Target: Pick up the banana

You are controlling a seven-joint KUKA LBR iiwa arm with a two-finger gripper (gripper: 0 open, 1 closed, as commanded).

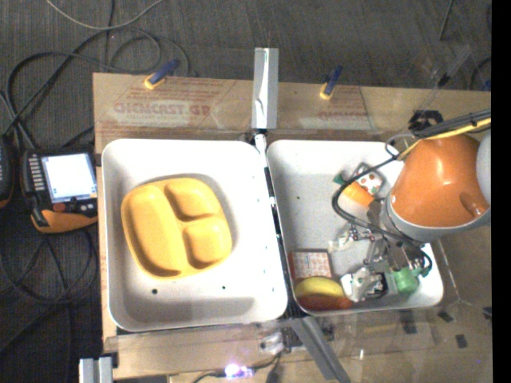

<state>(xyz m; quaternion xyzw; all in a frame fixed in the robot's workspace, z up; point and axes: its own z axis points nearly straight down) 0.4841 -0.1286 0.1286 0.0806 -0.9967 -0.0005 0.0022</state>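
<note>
The yellow banana lies near the front wall of the right bin, at its front left, resting against a reddish-brown item. My gripper hangs low over the front middle of that bin, just right of the banana and apart from it. The orange-banded wrist above hides much of the bin's right side. Nothing yellow shows at the gripper.
A small brown patterned box sits just behind the banana. A green object lies right of the gripper, and an orange and white item lies further back. The left bin holds a yellow divided tray.
</note>
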